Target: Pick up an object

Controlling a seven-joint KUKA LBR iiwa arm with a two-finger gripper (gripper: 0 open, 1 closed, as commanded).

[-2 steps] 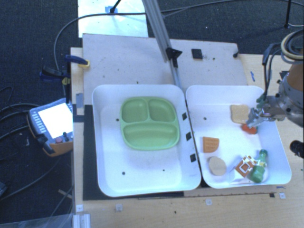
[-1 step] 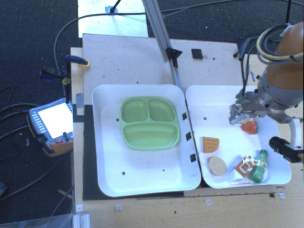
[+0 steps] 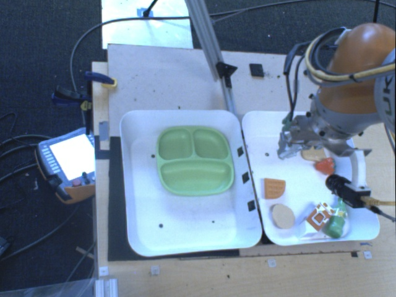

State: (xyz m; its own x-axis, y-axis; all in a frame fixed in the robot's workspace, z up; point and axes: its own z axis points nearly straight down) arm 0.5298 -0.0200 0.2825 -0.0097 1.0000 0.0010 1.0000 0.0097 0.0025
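Left bin [image 3: 142, 228]: green three-compartment plate [image 3: 195, 159], lying flat. Right bin [image 3: 272, 231]: arm's gripper [image 3: 289, 146] low over the far end, grip state — cannot tell. Near end: orange wedge [image 3: 275, 188], tan round disc [image 3: 283, 216], patterned packet [image 3: 320, 216] touching a green bottle [image 3: 335, 225]. Red piece [image 3: 324, 164] beside gripper.

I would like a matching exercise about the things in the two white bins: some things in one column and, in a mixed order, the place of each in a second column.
Things:
1. green divided plate
2. orange wedge
3. tan round disc
4. green bottle

Places:
A. right bin, near its front right corner
B. middle of the left bin
C. right bin, just in front of the orange wedge
D. right bin, left part, behind the disc

Pairs: 1-B, 2-D, 3-C, 4-A
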